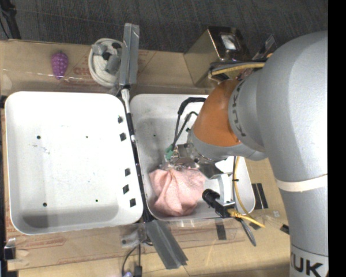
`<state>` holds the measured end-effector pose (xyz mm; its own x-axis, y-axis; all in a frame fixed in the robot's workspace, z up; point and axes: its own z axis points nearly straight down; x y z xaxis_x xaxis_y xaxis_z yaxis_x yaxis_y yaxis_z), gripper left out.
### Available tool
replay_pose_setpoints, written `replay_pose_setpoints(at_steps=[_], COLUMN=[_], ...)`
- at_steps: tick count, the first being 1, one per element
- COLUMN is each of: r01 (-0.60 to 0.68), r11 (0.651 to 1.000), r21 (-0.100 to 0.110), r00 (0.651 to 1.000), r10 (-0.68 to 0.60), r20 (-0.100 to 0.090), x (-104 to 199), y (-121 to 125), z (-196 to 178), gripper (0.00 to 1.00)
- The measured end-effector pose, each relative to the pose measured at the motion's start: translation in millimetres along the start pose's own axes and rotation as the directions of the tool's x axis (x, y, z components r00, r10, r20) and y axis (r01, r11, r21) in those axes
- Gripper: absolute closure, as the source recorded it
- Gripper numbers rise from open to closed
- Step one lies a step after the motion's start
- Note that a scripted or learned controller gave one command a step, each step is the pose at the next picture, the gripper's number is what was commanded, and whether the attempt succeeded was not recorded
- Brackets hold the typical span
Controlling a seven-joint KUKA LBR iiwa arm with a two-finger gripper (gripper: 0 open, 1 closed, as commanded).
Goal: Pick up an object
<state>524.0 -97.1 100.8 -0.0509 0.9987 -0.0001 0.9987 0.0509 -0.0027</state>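
At the near end of the bin on the view's right (155, 120), I see the pink cloth bundle (176, 194) lying crumpled against the near wall, close to the divider between the two bins. Just behind it, the gripper (179, 161) is down at the bundle's far upper edge, where the fabric gathers into a peak; it looks to be touching the cloth there, but the wrist housing covers the tip and I cannot tell whether the gripper is open or closed, or whether any cloth is caught in it. Most of the bundle sits on the near side of the gripper, not under it. The grey arm (288, 108) with its orange band reaches in from the right and covers much of this bin's right half. The bin on the left (63, 154) sits alongside, its white floor showing a few dark specks. Farther back on the bench, beyond the bins, lie a small purple object (59, 64), a white coil (105, 62) beside it, and a brown box (216, 45) behind the arm
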Motion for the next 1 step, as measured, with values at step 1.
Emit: replay_pose_setpoints(at_steps=[1], r01=[0.000], r11=[1.000], r21=[0.001], r00=[1.000], r10=[0.000], r20=[-0.001], x=[26.5], y=[40.0], z=[-90.7], gripper=[1.00])
